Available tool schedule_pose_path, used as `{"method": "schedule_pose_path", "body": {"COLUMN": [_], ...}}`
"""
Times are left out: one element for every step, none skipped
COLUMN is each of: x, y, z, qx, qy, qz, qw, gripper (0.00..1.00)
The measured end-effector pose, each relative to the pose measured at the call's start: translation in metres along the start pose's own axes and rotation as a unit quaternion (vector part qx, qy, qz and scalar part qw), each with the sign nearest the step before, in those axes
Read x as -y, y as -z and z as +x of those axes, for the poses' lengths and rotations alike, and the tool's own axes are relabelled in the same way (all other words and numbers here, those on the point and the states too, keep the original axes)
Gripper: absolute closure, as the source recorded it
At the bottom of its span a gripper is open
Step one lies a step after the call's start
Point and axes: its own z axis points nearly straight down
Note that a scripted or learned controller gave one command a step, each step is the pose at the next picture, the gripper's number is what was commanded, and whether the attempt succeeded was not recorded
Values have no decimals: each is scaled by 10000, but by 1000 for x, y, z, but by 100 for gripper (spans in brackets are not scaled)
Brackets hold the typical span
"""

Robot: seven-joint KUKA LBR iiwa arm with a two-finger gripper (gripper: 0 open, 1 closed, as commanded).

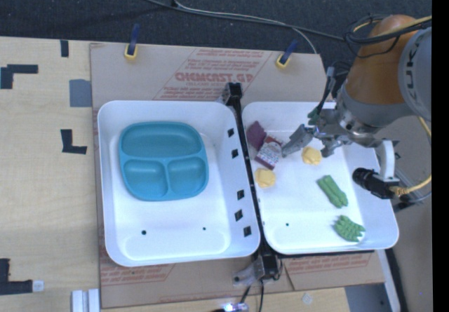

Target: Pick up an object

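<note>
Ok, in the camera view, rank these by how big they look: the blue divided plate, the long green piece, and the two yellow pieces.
1. Blue divided plate, by far.
2. Long green piece.
3. The yellow piece by the divider and the yellow piece near the gripper look alike; I won't rank them.

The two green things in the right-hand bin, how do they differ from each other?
The upper green piece is long and narrow, like a pod, and lies slanted near the middle of the right bin. The lower green piece is shorter, wider and frillier at its edges, and sits close to the bin's front right corner. The upper one lies nearer the gripper. Both are the same green, lie flat on the white floor, and touch nothing else.
</note>
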Motion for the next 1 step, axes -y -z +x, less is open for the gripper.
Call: {"method": "schedule_pose_path", "body": {"x": [2], "y": [-45], "z": [1], "qx": [1], "qy": [-2], "qz": [2], "qw": [10000], "gripper": [0]}}
